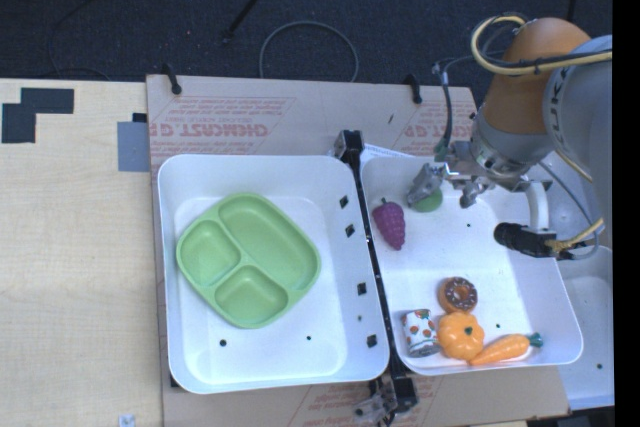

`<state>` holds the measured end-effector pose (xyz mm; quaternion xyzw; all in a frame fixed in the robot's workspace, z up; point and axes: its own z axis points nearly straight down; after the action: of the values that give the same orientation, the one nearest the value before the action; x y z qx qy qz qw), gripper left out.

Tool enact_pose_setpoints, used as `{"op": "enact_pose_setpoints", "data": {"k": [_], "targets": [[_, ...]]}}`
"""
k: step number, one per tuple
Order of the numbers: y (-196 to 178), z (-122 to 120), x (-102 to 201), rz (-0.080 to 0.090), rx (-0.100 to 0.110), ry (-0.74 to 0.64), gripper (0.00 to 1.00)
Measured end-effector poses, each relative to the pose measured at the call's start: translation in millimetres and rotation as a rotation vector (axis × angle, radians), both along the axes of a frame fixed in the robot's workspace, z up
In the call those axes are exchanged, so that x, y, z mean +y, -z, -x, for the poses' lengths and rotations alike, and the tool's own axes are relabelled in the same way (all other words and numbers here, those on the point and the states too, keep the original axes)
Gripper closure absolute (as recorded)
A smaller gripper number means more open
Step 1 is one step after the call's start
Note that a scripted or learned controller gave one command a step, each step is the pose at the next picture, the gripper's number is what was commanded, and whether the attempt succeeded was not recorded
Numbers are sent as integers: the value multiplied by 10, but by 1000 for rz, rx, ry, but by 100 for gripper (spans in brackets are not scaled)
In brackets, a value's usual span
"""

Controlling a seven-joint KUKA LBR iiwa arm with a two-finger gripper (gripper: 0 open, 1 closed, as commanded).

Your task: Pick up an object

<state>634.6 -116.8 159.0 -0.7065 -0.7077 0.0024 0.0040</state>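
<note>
My gripper hangs over the far part of the right bin, its fingers spread apart and open. A small green round thing lies just under the left finger, touching it or very close; it is not clamped between the two fingers. A purple bunch of grapes lies to the left of the gripper, near the divider between the bins.
At the right bin's near edge lie a chocolate donut, an orange pumpkin, a carrot and a small patterned can. A green divided plate rests in the left bin.
</note>
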Motion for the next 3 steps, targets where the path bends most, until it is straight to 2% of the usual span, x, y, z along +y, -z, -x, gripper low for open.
{"op": "enact_pose_setpoints", "data": {"k": [1,2,3], "targets": [[429,14,46,8,-14,2,0],[705,6,4,11,-10,4,0],[614,12,16,5,-7,6,100]]}}
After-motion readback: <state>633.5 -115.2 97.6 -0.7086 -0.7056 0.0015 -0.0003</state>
